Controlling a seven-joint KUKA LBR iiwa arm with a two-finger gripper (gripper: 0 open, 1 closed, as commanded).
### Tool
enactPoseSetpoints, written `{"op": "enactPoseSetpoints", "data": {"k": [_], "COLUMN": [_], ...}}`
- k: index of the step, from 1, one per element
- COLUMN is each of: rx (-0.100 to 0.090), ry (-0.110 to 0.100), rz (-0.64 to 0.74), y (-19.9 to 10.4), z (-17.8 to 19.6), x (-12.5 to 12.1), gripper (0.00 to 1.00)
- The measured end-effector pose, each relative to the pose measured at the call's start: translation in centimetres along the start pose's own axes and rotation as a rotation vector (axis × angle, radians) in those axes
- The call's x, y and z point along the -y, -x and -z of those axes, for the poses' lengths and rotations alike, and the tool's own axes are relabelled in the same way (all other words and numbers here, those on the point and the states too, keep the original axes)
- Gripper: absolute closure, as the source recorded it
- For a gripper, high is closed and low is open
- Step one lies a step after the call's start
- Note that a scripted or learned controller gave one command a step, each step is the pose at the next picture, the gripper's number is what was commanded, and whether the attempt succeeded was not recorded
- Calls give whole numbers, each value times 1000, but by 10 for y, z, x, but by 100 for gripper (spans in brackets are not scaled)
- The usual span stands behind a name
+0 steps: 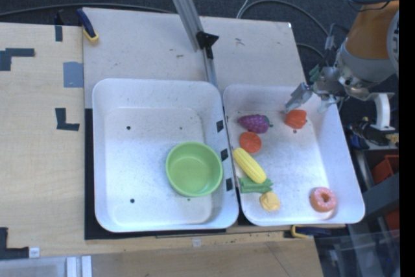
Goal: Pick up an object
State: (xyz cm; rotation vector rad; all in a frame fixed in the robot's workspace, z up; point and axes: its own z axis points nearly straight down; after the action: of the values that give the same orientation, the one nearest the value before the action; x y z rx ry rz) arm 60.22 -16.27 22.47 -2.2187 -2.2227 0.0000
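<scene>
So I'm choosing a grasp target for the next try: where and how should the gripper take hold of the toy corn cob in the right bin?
Grip the toy corn cob across its narrow yellow middle, coming straight down from above. It lies flat and slanted, upper left to lower right, so the fingers should close across that long axis. Its green husk end sits near the small yellow toy and its top near the orange-red toy; the middle looks freest.

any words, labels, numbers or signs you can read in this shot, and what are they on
None can be read.
The dark tape marks on the wooden bench top are plain shapes, not letters.
The green bowl, the toy corn, the pink donut and both white bins carry no print.
</scene>
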Motion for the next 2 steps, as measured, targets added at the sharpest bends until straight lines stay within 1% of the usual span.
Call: {"op": "enactPoseSetpoints", "data": {"k": [1,2], "rx": [0,1], "ry": [0,-5], "rz": [0,0], "y": [0,4], "z": [0,-45], "x": [0,-1], "gripper": [0,0]}}
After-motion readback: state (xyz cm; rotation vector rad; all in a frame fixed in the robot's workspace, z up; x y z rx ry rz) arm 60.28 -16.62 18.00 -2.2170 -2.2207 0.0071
